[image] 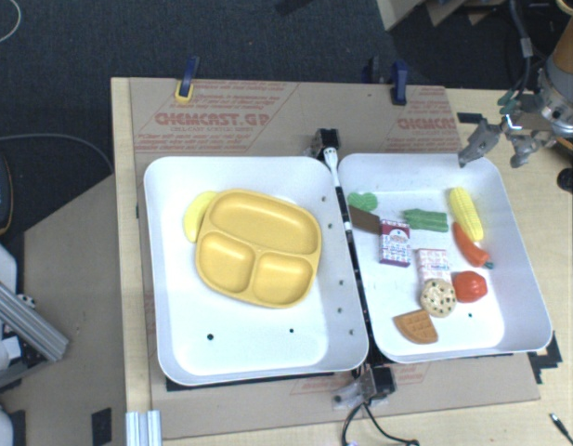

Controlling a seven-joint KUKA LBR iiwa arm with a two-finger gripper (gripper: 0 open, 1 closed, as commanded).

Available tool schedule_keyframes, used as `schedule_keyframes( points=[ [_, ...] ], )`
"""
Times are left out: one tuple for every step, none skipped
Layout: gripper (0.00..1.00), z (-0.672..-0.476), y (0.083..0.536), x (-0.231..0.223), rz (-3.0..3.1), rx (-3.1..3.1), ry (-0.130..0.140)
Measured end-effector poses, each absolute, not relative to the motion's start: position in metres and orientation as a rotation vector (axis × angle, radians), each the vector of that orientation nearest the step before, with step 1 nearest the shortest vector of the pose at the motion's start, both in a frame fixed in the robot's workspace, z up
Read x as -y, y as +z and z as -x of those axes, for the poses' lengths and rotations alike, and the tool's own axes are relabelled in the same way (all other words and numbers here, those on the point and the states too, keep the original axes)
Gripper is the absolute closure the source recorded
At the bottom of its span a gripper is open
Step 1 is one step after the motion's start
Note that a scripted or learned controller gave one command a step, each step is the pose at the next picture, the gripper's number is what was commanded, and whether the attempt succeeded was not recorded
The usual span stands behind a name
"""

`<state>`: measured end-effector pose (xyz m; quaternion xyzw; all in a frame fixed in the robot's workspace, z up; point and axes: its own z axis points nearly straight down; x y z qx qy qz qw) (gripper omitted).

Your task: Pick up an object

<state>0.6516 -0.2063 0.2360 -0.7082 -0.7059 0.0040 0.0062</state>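
Note:
The right bin holds several toy foods: a yellow corn cob, an orange carrot, a red tomato, a cookie, a brown wedge, a maroon box, a pink-white packet, a green pickle and a green leaf. My gripper hangs over the bin's far right corner, above and beyond the corn. Its two fingers are spread apart with nothing between them.
In the left bin lies a yellow three-compartment tray over a yellow piece. Blue and yellow clamps grip the board's far edge. The arm's body stands at the upper right.

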Motion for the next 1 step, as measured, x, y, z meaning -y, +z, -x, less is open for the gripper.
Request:
schedule_keyframes(
  points=[
    [0.0, -0.6542, 0.2454, 0.2056, 2.221, 2.222, 0.0]
  ],
)
